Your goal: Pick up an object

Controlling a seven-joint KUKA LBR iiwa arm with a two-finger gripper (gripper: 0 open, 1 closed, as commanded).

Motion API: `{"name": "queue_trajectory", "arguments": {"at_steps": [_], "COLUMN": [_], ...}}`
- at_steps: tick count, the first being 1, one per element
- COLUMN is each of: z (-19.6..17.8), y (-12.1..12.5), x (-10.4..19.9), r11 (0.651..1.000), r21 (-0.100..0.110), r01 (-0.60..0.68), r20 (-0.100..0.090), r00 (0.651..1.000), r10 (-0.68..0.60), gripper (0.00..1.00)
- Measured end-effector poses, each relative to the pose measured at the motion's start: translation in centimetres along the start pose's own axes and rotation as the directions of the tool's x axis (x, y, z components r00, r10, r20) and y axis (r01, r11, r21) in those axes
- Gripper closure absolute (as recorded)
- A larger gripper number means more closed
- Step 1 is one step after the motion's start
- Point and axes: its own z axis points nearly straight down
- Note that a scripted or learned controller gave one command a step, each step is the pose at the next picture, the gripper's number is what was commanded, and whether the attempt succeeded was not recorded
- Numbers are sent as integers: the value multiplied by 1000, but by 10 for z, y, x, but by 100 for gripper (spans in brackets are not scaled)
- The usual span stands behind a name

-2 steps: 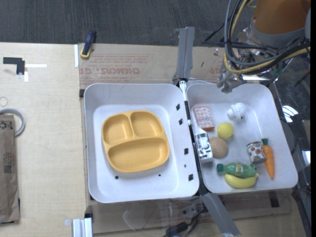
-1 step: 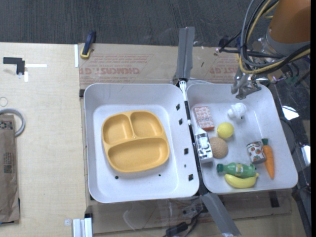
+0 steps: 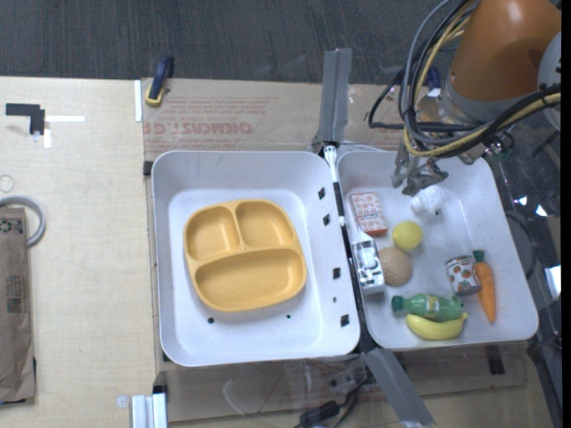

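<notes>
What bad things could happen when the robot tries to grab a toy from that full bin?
The hand hovers at the top of the right bin, beside a small white thing, so it might nudge that away instead of grabbing it. Lower down, the banana and green bottle touch, and the carrot lies against a little can, so grabbing one could drag its neighbour along.
</notes>
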Motion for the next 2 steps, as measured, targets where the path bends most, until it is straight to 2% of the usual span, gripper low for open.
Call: {"name": "queue_trajectory", "arguments": {"at_steps": [1,2], "z": [-23,-10], "y": [-15,-30], "x": [10,21], "r11": [973,914], "r21": [2,0], "r01": [231,406], "r20": [2,1], "r00": [973,914], "r10": [-231,-406], "gripper": [100,100]}}
